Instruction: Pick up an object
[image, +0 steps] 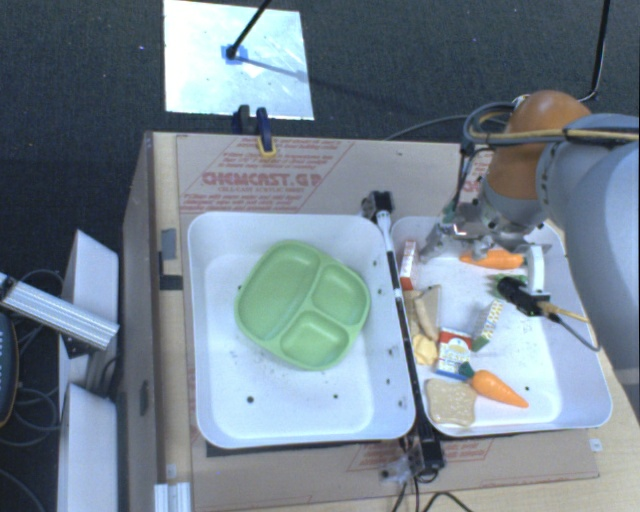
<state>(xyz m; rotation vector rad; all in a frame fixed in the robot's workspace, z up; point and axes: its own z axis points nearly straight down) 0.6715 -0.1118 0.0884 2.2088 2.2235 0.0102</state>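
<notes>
**Operator:** Report the position and state of the tool.

**Technician:** The tool (468, 228) is over the right bin (565, 385), at 11 o'clock from the bin's centre and near the far wall. I cannot tell from this angle whether it is set wide or narrow, or whether it holds anything.

**Operator:** Locate the items available for picking.

**Technician:** All of them lie in the right bin. The first carrot (492, 260) lies crosswise at 12 o'clock, just beside the tool on its 4 o'clock side. I cannot tell whether the two touch. The second carrot (497, 388) lies at 6 o'clock with its tip pointing toward 4 o'clock. A slice of bread (450, 400) lies at 7 o'clock, just beside the thick end of the second carrot. A small carton (454, 352) lies at 8 o'clock, just above the bread.

**Operator:** Report the remaining layout.

**Technician:** The left bin (230, 400) carries a green plate (303, 303) with three compartments, lying at the bin's centre. Both bins rest on the worktop (260, 180), meeting along their shared edge.
</notes>
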